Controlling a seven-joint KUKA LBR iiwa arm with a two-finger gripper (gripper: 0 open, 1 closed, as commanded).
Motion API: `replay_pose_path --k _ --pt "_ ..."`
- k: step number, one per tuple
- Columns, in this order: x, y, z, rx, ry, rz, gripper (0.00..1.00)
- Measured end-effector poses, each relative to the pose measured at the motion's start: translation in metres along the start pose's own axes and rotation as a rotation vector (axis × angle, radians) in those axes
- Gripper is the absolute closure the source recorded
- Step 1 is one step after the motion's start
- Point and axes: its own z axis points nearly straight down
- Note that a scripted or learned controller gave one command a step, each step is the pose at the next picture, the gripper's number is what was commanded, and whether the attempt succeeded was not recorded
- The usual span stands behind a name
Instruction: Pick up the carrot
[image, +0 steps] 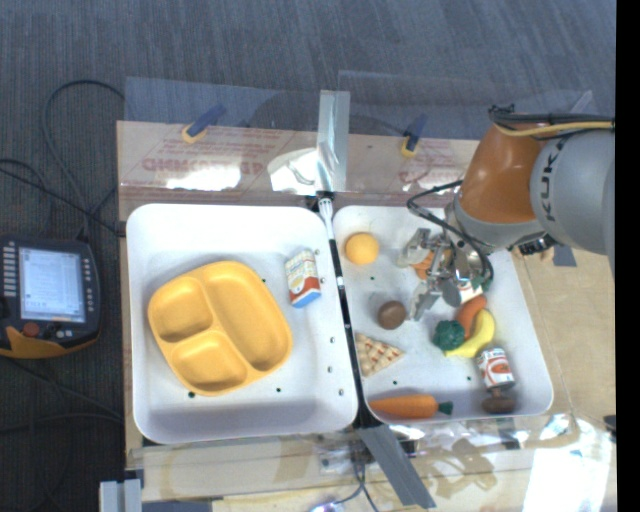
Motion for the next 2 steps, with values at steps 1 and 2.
replay_pose_path --k 1,2 --pt "-0.003 0.001 -0.013 0.004 -0.009 -0.003 1.0" --pt "-0.007 -0.063 -0.276 0.004 -0.004 -0.156 1.0"
